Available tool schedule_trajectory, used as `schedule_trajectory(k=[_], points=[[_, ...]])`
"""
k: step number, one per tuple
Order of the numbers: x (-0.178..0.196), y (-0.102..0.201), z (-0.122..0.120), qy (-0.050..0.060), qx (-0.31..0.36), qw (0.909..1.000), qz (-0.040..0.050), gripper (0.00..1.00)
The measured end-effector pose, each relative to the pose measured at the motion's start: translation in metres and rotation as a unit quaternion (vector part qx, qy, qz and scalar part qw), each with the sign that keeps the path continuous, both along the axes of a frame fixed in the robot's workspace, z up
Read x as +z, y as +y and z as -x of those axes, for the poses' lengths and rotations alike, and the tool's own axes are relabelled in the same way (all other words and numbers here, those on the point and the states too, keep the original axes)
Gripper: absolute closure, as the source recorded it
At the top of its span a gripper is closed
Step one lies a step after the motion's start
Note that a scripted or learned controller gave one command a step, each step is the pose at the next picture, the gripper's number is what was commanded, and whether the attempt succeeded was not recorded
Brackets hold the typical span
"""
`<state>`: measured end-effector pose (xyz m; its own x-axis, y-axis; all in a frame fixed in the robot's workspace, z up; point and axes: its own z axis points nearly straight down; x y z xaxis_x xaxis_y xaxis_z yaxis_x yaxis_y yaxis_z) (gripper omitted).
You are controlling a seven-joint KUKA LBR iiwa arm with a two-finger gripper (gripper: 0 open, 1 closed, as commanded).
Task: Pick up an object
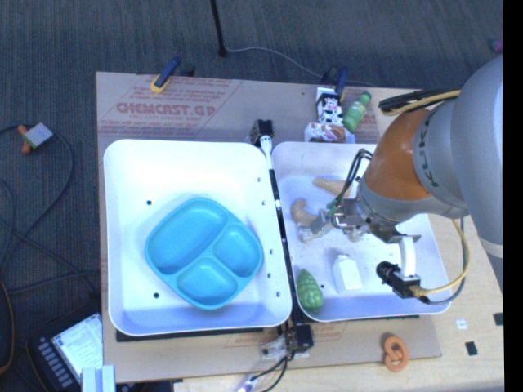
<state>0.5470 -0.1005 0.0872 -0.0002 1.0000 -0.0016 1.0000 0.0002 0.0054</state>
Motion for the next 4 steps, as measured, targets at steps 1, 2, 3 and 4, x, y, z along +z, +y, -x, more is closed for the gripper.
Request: schedule_trajectory(k=[1,2,3,4], points=[[0.000,-0.031,-0.102,-0.001,0.001,1.0000,0.0012,0.00],[0.011,-0.031,-0.102,-0.001,0.001,1.0000,0.0031,1.00],[0.099,0.058,-0.122,0.001,0.001,1.0000,-0.0006,1.00],[0.206,0.072,-0.122,0.001,0.000,1.0000,0.0001,1.00]])
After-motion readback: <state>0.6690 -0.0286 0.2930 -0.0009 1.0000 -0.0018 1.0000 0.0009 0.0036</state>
